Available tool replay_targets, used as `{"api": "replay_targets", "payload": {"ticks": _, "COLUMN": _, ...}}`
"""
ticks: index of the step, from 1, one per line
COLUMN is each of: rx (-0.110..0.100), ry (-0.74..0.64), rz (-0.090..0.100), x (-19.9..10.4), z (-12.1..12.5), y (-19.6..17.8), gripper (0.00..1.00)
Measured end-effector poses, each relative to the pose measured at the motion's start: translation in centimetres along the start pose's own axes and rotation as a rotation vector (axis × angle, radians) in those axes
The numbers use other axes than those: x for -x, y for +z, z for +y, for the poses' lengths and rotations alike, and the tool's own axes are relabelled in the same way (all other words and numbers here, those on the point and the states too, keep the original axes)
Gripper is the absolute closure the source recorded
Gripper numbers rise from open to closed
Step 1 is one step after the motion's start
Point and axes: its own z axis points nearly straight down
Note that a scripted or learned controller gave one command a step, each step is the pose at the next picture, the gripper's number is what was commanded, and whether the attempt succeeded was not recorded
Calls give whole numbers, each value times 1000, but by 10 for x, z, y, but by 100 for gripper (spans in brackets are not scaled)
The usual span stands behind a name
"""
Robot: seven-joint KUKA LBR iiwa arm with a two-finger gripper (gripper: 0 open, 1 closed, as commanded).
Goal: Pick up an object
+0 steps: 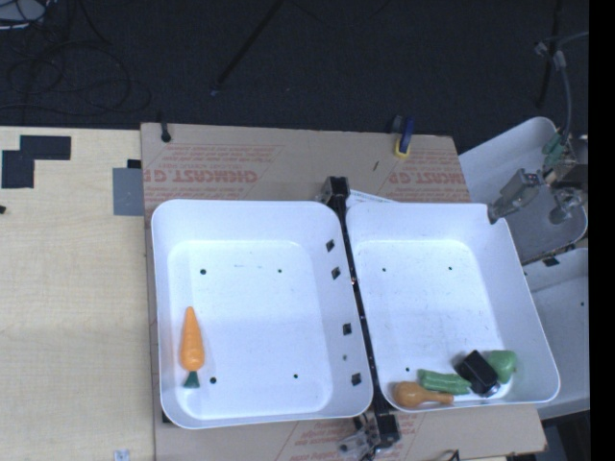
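Objects wait in both bins

My gripper (524,192) is above the right bin's (432,229) far right corner; I cannot tell its state. A black block (478,371), green pieces (444,381) and an orange piece (418,395) crowd its near wall. A carrot (191,340) lies in the left bin (240,221)

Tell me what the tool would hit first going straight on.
Probably the bare floor of the right bin near its far right corner: the tool seems to slant down-left over it. The toys at the near rim lie off that line. Depth is unclear.
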Motion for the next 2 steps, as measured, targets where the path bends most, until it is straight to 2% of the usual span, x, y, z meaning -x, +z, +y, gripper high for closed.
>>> {"api": "replay_targets", "payload": {"ticks": 1, "rx": -36, "ry": 8, "rz": 6, "x": 17, "z": 3, "y": 172, "gripper": 0}}
{"api": "replay_targets", "payload": {"ticks": 2, "rx": 0, "ry": -3, "rz": 2, "x": -56, "z": 7, "y": -33, "gripper": 0}}
